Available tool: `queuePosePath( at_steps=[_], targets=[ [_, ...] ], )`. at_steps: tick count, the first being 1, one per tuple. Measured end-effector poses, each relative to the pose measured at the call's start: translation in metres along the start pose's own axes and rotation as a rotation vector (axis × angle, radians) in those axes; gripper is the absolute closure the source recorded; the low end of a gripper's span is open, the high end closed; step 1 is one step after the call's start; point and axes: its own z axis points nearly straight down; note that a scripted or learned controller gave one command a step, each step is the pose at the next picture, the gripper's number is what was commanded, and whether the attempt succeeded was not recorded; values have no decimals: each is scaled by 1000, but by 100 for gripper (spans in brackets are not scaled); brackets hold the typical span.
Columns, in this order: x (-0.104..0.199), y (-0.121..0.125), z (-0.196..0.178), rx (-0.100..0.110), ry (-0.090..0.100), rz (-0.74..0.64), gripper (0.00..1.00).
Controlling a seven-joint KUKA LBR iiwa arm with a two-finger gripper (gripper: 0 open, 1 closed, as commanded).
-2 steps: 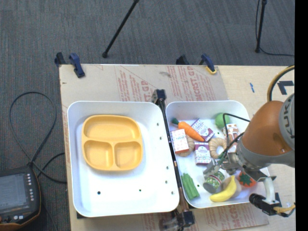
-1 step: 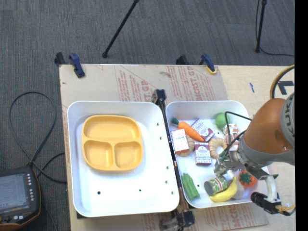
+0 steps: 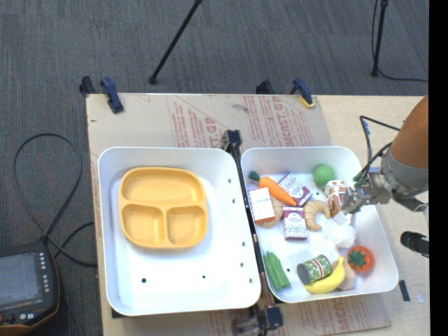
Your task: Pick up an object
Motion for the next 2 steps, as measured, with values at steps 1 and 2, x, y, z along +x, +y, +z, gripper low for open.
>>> queuePosePath(
  at_steps=[1,2],
  targets=[
    [0,-1,1,3,1,1,0],
    [-4,-74,-39,2,2,2,0]
  ],
)
